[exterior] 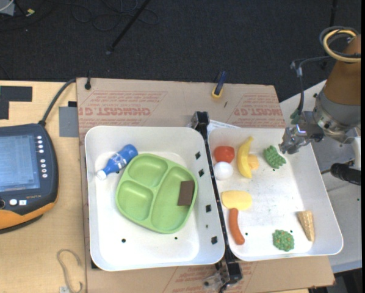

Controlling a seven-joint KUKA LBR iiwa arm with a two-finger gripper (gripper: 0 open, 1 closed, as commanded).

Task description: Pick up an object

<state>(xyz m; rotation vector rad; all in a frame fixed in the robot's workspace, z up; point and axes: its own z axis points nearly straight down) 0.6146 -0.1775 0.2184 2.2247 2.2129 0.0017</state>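
Where the right bin (329, 224) comes nearest the camera, a green broccoli (284, 240) and a cone (306, 224) lie, the cone's tip pointing toward the near edge.

Farther back, the sausage (235, 224) runs near-to-far, the banana (246, 157) likewise; beyond, the gripper (290, 140) hangs just beside a leafy green piece (273, 157), and whether it grips anything cannot be made out.

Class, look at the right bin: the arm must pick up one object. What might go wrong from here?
1. The gripper hovers by the green toy near the bin wall; it might strike the wall.
2. Banana, white ball and tomato crowd together, so a grasp there may nudge neighbours.
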